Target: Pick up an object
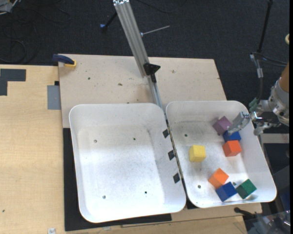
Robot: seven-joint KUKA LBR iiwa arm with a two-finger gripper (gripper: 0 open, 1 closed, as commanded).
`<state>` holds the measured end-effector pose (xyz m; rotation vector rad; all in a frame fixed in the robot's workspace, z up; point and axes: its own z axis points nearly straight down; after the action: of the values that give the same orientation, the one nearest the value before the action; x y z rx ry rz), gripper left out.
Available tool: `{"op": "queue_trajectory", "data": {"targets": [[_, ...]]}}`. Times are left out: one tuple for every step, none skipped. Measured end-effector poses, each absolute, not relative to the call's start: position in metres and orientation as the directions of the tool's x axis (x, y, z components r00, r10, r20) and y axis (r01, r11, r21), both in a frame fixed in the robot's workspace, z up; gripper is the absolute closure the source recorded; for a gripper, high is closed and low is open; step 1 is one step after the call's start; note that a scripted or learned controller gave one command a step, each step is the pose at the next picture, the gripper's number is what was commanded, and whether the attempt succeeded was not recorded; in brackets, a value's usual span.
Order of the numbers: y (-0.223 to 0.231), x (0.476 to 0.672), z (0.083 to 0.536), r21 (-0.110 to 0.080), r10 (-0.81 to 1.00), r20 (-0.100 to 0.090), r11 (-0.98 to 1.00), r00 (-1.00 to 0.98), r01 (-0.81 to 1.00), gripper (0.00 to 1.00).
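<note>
Whether the gripper holds anything cannot be told, since its tip is too small and blurred; it hangs over the right bin just beside the purple block and above a blue block. Near them lie a red-orange block and a yellow block, with an orange block, another blue block and a green block clustered at the near right corner.

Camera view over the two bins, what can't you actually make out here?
- End effector: too small and blurred to read its state or whether it touches the purple block.
- Blue block beside the red block: partly covered by the end effector.
- Arm: cut off by the right edge.
</note>
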<state>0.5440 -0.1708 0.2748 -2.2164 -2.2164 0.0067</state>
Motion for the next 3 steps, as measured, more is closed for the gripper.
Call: {"op": "queue_trajectory", "data": {"targets": [[-0.171,0.545,0.277,-0.003,1.0,0.001,0.0,0.0,1.0,0.0],[-0.176,0.541,0.215,-0.01,1.0,0.003,0.0,0.0,1.0,0.0],[-0.167,0.541,0.166,-0.009,1.0,0.003,-0.003,0.003,1.0,0.0]]}}
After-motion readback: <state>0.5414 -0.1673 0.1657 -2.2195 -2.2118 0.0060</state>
